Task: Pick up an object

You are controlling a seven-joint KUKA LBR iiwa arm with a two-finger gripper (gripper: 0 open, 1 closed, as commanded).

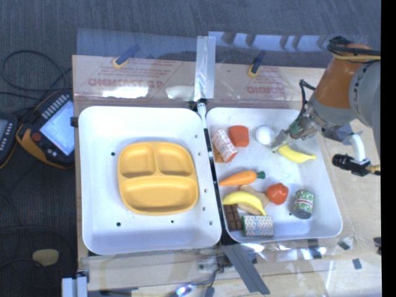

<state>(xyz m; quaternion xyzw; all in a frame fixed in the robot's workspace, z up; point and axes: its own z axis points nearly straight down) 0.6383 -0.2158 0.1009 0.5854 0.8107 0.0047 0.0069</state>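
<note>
Overhead view of the tabletop (pixel 86 67) with two white bins side by side. The left bin (pixel 93 129) carries a yellow divided tray (pixel 158 177) at its centre. The right bin (pixel 328 221) holds the candidate objects, scattered apart so that each offers a separate grasp: a striped can (pixel 223 145) and an orange-red block (pixel 239 135) at upper left, a white egg (pixel 265 134), a small banana (pixel 297 154), a carrot (pixel 238 178), a tomato (pixel 278 193), a larger banana (pixel 243 201), a green can (pixel 303 203), a chocolate bar (pixel 231 217) and a patterned box (pixel 258 226) along the lower edge. The arm enters from the right of the frame; its end effector (pixel 286 138) hangs low over the upper part of the right bin, between the egg and the small banana, apparently lined up for one of these two. Whether it is released or clenched cannot be told; nothing is seen held in it.
</note>
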